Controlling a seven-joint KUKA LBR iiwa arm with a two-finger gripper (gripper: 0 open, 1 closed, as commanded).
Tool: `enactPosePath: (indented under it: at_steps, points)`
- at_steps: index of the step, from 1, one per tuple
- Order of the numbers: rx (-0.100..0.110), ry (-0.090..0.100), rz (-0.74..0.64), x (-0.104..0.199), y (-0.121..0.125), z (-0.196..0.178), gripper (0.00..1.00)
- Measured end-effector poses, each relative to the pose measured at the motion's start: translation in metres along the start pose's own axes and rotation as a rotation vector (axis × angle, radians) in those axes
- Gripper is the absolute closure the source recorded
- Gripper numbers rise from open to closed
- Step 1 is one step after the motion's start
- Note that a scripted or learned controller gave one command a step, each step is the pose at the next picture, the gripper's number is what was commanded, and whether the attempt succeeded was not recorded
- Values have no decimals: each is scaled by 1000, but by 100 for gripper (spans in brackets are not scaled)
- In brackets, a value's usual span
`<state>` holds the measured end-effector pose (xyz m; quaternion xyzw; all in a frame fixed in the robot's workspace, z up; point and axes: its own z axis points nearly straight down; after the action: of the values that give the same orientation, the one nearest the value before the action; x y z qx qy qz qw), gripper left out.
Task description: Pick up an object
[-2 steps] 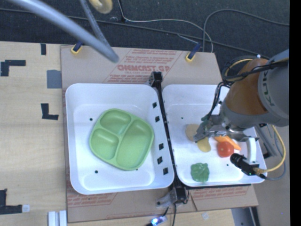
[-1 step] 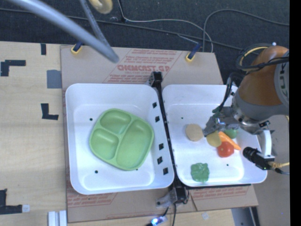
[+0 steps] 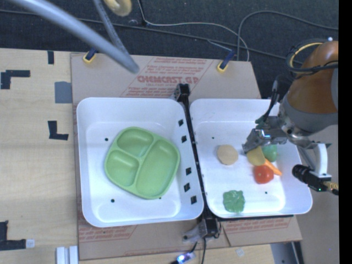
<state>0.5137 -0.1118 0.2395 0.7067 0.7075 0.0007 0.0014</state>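
Judging from the layout, the pick is not yet done: no item is seen lifted clear of the right bin [image 3: 247,108], and every item in it appears to rest on the bin floor.

Nearest the camera inside that bin lies a green leafy piece [image 3: 234,201], close to the near wall and well apart from the rest. Beyond it sits a red piece [image 3: 263,174] with an orange sliver [image 3: 275,170] touching its far side. Farther again is a yellow piece [image 3: 256,157], with a small green piece [image 3: 270,152] just beside it, and a tan round piece [image 3: 227,154] on the side toward the divider.

The pincer [image 3: 257,141] is low over the yellow piece, at or just above its far edge. Whether it is released or clenched cannot be told; the tips are dark and blend together. Nothing is visibly held between them.

Remaining work, by estimate: close on one item and raise it.

Room for movement: the yellow, red, orange and small green pieces are crowded together, so a descent risks nudging neighbours. The tan piece and the leafy piece have open floor around them. Relative to the right bin, the outer wall is close behind the arm [image 3: 313,92]; the divider side is freer.

The left bin [image 3: 88,147] holds a green divided plate [image 3: 143,162]. Farther back, the desk [image 3: 27,125] carries cardboard [image 3: 165,73].
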Motion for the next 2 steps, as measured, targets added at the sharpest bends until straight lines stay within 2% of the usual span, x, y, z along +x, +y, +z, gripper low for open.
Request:
enactPosePath:
  at_steps: [1, 2]
  points:
    - [5, 3, -6, 58, 22, 9, 100]
    - [4, 1, -4, 96, 45, 11, 100]
